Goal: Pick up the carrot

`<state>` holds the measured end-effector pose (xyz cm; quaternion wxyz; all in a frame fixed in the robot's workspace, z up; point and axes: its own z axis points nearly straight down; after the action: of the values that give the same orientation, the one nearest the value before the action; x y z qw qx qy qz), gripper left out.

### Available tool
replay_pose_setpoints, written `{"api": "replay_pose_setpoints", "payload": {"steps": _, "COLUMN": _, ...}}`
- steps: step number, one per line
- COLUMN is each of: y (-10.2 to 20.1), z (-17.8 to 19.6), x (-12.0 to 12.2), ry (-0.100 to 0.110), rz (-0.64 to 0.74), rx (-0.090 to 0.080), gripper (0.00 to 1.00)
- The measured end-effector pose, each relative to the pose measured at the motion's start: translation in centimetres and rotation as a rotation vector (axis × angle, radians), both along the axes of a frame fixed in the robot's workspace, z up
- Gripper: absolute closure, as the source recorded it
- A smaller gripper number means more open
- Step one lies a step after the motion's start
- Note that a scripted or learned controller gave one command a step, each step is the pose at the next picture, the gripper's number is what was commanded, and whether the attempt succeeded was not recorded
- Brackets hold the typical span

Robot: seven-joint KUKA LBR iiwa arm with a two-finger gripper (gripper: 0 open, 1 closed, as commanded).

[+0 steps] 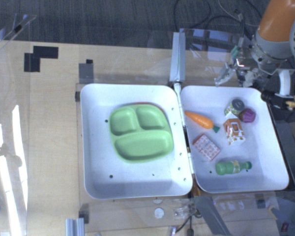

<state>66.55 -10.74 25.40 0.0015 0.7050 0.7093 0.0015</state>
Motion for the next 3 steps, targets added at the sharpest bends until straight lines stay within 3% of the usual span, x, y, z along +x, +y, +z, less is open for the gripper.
{"api": "replay_pose_setpoints", "payload": {"steps": 1, "y": 2.2, "z": -10.6, "x": -2.6, "ry": 0.001, "rz": 0.179, "rx": 0.000, "gripper": 0.00}}
{"api": "replay_pose_setpoints", "payload": {"steps": 2, "y": 1.1, "z": -16.5, "x": -5.7, "ry": -0.003, "rz": 0.333, "rx": -0.002, "gripper": 0.00}}
{"api": "replay_pose_setpoints", "payload": {"steps": 3, "y": 1.3, "z": -15.2, "x": -5.4, "ry": -0.012, "rz": 0.335, "rx": -0.002, "gripper": 1.00}}
